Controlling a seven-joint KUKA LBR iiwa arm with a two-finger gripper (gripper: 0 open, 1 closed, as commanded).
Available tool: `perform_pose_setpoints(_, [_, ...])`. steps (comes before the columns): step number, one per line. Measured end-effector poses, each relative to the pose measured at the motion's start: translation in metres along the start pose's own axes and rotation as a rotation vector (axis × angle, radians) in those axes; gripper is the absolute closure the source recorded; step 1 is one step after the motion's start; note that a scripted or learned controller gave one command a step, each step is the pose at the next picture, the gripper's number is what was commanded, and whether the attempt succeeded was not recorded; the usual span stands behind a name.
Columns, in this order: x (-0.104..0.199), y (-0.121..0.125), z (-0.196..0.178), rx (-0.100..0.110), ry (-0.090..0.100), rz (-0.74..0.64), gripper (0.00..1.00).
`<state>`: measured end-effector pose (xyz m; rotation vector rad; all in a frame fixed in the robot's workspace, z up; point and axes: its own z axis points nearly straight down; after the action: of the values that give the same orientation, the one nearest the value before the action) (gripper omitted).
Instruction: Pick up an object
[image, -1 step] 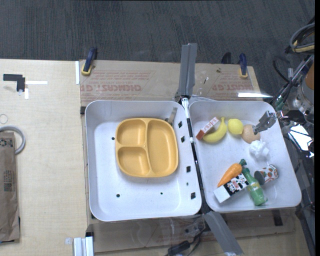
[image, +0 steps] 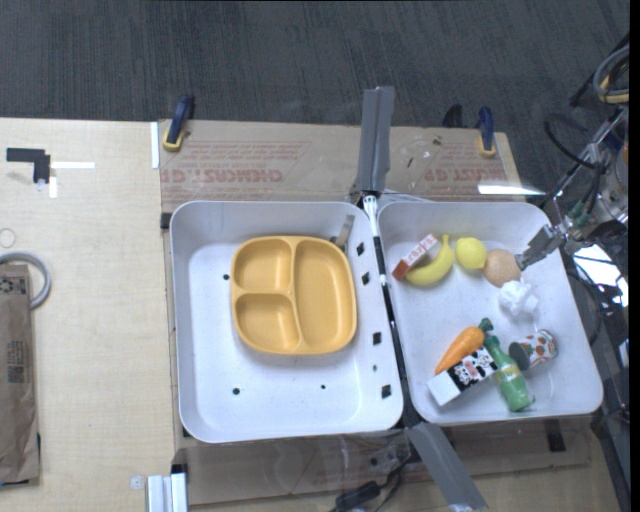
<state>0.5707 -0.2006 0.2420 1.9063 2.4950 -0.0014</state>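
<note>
Gripper (image: 537, 246) came in at 3 o'clock, tip right beside the tan egg-looking thing (image: 501, 266) in the right bin (image: 590, 370); honestly couldn't tell whether it was clenched or released, too small and dark. Nothing visibly held. Banana (image: 430, 266) and lemon (image: 470, 252) sat at the bin's 11 o'clock, crumpled white bit (image: 517, 297) near center, carrot (image: 459, 347), milk carton (image: 465, 378) and green bottle (image: 512, 385) down at 6. Yellow divided plate (image: 294, 296) parked mid left bin (image: 200, 400).
</note>
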Motion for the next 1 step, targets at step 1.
perform_pose_setpoints(1, [0.0177, 0.0162, 0.08, 0.0, 0.001, -0.285, 0.0])
